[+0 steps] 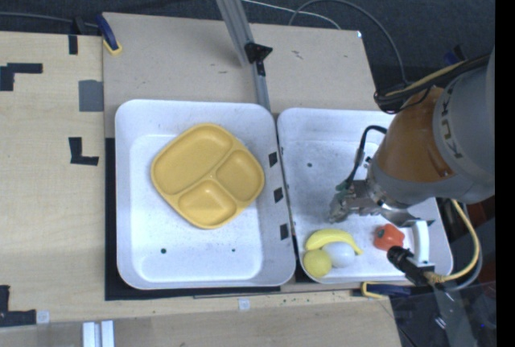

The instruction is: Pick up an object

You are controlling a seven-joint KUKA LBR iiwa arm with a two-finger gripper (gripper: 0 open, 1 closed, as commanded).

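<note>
We see a yellow banana (332, 238) curved along the right bin's (322, 132) front wall, touching a yellow ball (317, 262) and a white ball (342, 255). A small orange-red object (388, 237) lies just to their right. The gripper (344, 206) hangs above the bin floor just behind the banana; we cannot tell how its tips are set, and we see nothing between them. The left bin (129, 176) holds a yellow divided plate (208, 175).
</note>
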